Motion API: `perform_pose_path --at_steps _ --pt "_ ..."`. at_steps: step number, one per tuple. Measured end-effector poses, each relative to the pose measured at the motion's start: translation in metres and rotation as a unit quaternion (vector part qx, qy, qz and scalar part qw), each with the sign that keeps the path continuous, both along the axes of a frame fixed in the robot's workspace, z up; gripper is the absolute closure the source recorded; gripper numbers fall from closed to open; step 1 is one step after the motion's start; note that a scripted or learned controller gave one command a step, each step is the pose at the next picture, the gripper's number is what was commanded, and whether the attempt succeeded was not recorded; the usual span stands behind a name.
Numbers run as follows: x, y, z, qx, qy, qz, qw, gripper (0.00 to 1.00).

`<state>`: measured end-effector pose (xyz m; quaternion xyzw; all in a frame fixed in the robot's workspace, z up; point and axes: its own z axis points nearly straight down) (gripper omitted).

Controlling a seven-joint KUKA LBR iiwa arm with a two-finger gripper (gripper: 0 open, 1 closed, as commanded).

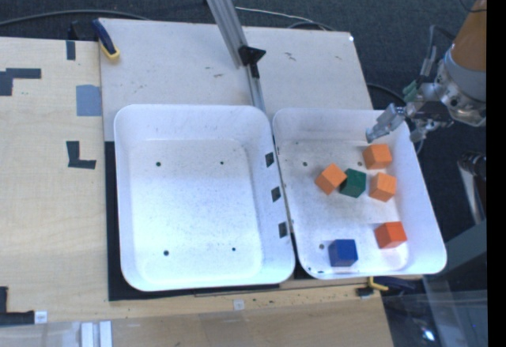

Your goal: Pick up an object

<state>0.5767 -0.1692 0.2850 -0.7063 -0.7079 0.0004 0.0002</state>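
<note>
The right bin (304, 128) holds several small blocks. An orange block (378, 155) lies near its far right side, another orange block (331, 178) touches a dark green block (353, 182), and a third orange one (383, 186) sits just right of the green. Nearer the front lie a red-orange block (390, 234) and a blue block (342, 252). My gripper (393, 122) hangs over the bin's far right rim, above and slightly behind the first orange block. One grey finger (383, 123) points down-left. Nothing shows between the fingers.
The left bin (190, 195) sits beside the right one. A slanted aluminium bar (224, 9) with a black clamp (251, 55) crosses the back of the bench. A blue and yellow tool (106, 39) lies at the far left. Cables run along the dark floor.
</note>
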Motion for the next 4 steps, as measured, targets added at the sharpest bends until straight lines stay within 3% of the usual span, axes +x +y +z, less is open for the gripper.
perform_pose_path --at_steps 1,2,3,4 --pt "0.029 0.072 -0.093 0.0016 0.004 0.002 1.0000 0.00" --pt "0.014 0.067 -0.169 -0.0017 -0.007 0.000 1.0000 0.00" --pt "0.035 0.069 -0.194 0.0001 0.001 0.000 1.0000 0.00" --pt "0.004 0.077 -0.194 0.0000 0.002 -0.001 1.0000 0.00"
